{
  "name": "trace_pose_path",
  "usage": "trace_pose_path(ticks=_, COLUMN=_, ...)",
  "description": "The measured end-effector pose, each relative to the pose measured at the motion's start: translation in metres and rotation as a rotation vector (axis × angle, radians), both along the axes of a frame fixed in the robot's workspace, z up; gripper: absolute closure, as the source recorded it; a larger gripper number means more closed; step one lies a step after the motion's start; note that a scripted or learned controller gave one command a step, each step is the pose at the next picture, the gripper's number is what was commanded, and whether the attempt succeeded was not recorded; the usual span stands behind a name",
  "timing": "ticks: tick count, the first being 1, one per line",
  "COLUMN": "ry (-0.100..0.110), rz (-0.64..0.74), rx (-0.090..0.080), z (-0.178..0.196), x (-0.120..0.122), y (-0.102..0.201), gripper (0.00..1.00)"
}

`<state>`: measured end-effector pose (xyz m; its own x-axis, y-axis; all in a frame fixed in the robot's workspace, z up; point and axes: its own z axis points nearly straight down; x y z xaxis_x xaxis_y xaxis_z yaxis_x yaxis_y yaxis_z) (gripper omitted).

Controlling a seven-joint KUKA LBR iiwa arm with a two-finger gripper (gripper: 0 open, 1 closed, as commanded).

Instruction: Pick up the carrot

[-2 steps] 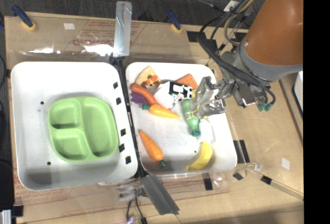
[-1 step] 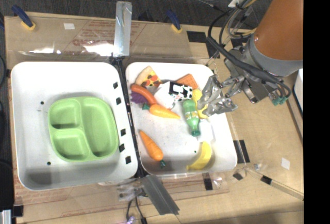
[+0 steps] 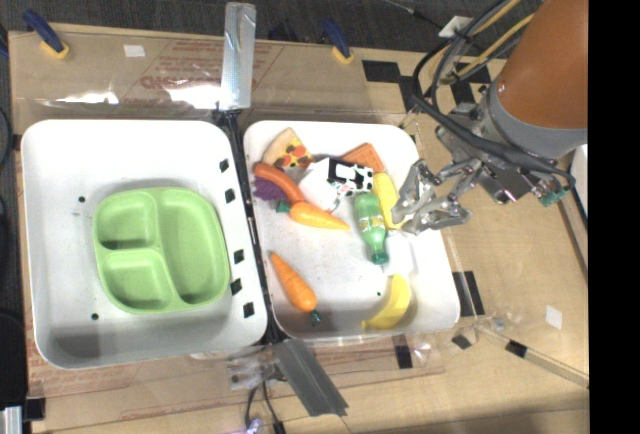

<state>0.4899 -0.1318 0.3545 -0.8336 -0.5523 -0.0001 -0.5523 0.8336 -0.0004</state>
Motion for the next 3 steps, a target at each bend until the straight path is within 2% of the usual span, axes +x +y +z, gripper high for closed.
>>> trace_pose_path(ticks=1, ry=0.002, rz=0.304, rx=0.001, z=-0.050, x=0.011, y=-0.059, gripper=1.00)
trace_pose_path(ticks=2, ry=0.001, rz=0.724, rx=0.002, z=-0.081, x=0.000, y=-0.073, gripper=1.00)
trace_pose_path(ticks=3, ry=0.000, rz=0.731, rx=0.001, z=-0.071, x=0.002, y=-0.070, gripper=1.00)
